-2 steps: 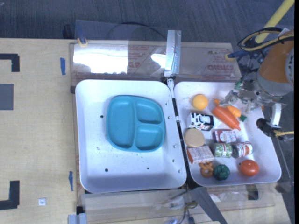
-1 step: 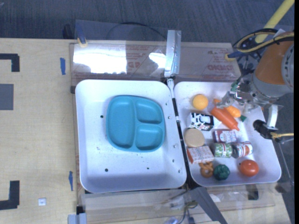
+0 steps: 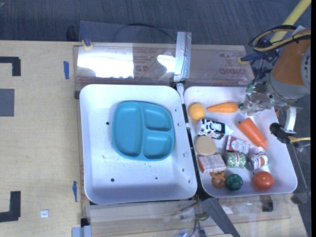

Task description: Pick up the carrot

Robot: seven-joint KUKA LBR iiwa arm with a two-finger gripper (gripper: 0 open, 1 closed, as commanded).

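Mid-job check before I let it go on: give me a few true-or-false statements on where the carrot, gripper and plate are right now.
1. The blue divided plate sits in the left bin. True.
2. A carrot lies near the right bin's far edge, beside an orange fruit. True.
3. The gripper hovers over the left bin. False: it is over the right bin's far right corner.
4. The tomato is on the plate. False: it lies in the right bin's near corner.
5. The plate holds broccoli. False: the broccoli is in the right bin.
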